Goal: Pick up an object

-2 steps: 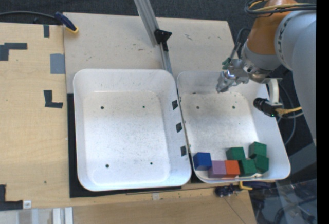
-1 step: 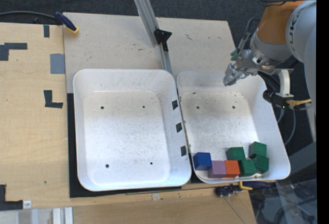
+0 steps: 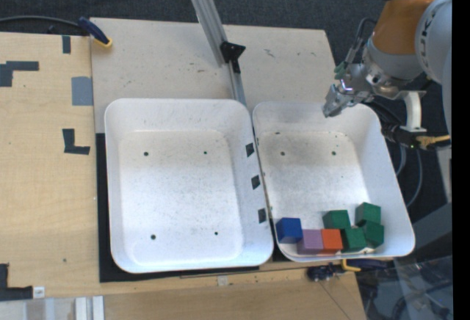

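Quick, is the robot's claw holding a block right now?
gripper: over the far edge of the right bin, nothing seen between its tips; open or shut cannot be told. The blocks lie at the bin's near end.

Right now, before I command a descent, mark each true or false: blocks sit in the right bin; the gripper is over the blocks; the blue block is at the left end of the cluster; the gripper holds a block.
1. Blocks sit in the right bin: true, clustered at its near edge.
2. The gripper is over the blocks: false, it hangs by the bin's far rim.
3. The blue block is at the cluster's left end: true.
4. The gripper holds a block: false, none is between its fingers.
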